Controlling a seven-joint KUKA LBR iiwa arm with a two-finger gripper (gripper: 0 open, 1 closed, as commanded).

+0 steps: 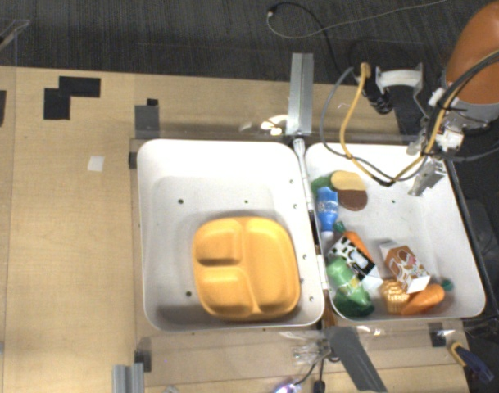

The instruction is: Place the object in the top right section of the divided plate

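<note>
Evidently nothing is placed yet: the divided plate [247,266] sits bare in the left bin [163,178], while the gripper [425,178] hovers over the right bin [462,244], jaw state impossible to tell.

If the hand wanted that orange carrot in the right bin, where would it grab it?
Probably across the middle of the carrot, coming straight down from above. It lies flat and slanted near the bin's front corner, with a small box crowding its upper side, so its narrow width suits two fingers best.
</note>
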